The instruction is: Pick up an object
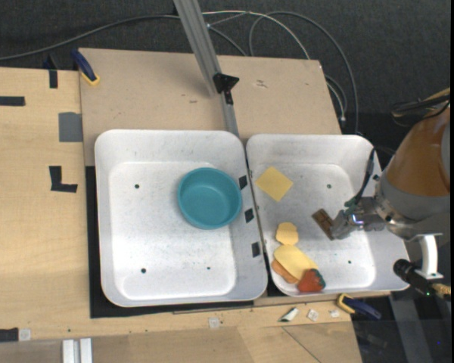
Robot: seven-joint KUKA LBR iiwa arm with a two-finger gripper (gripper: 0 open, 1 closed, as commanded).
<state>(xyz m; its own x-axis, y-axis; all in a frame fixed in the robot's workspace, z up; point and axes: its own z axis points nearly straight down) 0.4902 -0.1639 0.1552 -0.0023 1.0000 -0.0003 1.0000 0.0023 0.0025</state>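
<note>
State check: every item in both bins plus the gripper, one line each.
Bowl: upright, in left bin, against its right wall.
Yellow square: flat, top left of right bin.
Yellow round piece: flat, right bin, lower left.
Yellow wedge: lying over an orange piece.
Red piece: touching the wedge.
Gripper: low in right bin, holds nothing visible.
</note>
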